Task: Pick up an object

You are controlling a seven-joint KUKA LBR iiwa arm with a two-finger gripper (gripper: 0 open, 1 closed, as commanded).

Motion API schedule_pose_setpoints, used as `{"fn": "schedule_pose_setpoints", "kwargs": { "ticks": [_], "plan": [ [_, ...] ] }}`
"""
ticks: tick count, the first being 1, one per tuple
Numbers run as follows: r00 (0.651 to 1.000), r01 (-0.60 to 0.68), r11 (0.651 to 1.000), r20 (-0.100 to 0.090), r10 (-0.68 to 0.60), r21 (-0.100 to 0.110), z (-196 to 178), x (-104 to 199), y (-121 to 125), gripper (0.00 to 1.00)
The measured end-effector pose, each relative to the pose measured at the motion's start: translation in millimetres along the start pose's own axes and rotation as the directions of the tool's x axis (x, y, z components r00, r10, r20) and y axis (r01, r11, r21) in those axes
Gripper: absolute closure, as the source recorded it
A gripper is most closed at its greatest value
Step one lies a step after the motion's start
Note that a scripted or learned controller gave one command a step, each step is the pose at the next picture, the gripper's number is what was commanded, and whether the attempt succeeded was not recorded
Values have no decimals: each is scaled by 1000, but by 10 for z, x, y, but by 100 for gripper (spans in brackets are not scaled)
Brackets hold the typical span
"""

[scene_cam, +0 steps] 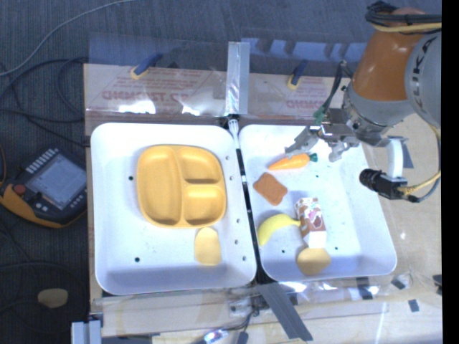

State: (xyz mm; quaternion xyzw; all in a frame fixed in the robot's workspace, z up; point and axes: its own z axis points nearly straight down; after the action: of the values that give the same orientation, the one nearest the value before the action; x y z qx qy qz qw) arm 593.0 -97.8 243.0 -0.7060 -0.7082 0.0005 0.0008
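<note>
Two shallow white bins side by side on the desk (100,102): left bin (115,213), right bin (358,221). Two things in the left bin: one yellow divided tray (181,185) with three compartments, lying near the middle, and one pale yellow rounded piece (207,246) just below the tray, near the front wall. Five things in the right bin: one orange carrot (288,162) lying sideways near the back, one brown square biscuit-like piece (270,188) just below the carrot, one yellow banana (275,226) lower down, one small carton (310,217) with red-brown print touching the banana's right end, and one tan rounded piece (313,260) just under the carton, close to the front wall. One grey arm with orange band (384,63) reaching in from the right. One claw (320,140) hovering over the back part of the right bin, just above and right of the carrot's green end; spread of the claw impossible to tell, nothing seen held between. One handheld controller (46,188) on the floor, left of the desk.
</note>
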Motion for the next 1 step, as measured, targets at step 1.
{"fn": "schedule_pose_setpoints", "kwargs": {
  "ticks": [1],
  "plan": [
    [1000, -24, 1000, 2, 24, -2, 1472, -314, 207, 0]
  ]
}}
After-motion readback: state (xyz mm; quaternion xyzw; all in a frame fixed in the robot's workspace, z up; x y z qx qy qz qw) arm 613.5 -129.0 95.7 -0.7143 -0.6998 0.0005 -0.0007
